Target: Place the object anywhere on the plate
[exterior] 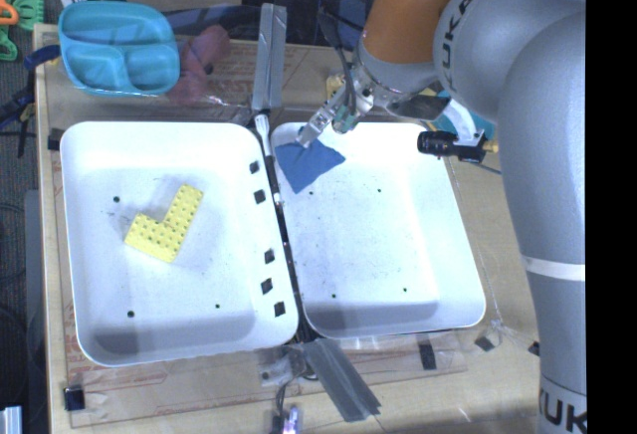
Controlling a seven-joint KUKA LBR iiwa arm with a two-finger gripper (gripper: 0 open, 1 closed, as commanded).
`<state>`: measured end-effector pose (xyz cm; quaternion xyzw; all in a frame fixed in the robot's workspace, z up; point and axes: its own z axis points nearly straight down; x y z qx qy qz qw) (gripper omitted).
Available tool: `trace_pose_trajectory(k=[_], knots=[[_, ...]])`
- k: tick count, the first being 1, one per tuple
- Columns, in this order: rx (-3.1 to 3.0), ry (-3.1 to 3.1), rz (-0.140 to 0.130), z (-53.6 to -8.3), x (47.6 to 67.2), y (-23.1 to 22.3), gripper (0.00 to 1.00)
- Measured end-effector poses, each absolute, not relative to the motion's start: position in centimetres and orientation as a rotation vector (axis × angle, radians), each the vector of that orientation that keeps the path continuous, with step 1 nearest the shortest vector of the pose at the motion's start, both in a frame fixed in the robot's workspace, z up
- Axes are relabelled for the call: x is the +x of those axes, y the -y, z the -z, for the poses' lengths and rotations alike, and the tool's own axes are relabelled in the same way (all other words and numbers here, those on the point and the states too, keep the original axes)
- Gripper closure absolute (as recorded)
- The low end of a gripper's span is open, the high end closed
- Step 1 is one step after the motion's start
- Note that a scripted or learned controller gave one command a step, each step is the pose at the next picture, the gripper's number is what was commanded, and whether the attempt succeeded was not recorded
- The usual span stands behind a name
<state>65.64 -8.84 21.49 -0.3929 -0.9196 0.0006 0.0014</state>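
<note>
A flat, limp blue cloth piece [308, 163], roughly diamond-shaped, is lying in the right bin [438, 253] near its far left corner, one tip pointing up toward the tool [317, 131], whose grip I cannot tell.

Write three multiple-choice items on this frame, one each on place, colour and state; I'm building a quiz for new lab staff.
1. Where does the yellow block lie?
A. left bin
B. right bin
C. blue tray

2. What colour is the flat piece under the claw?
A. red
B. blue
C. green

3. How does the yellow block sit?
A. flat on the bin floor
B. lifted in the air
C. leaning on the rim

Key: 1 A, it rests on the floor of the left bin. 2 B, the piece in the right bin is blue. 3 A, its studded face points up, away from the walls.
</note>
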Motion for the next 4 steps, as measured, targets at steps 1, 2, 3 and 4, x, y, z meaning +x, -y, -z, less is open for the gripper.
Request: trace_pose_trajectory(k=[1, 2, 3, 4], knots=[[-0.825, 3.033, 0.0, -30.2, 60.4, -0.8, 1.0], [-0.838, 3.024, -0.004, -22.4, 58.0, -9.2, 1.0], [-0.802, 3.034, -0.004, -24.2, 59.3, -13.6, 1.0], [-0.821, 3.03, -0.005, -22.9, 61.8, -22.0, 1.0]])
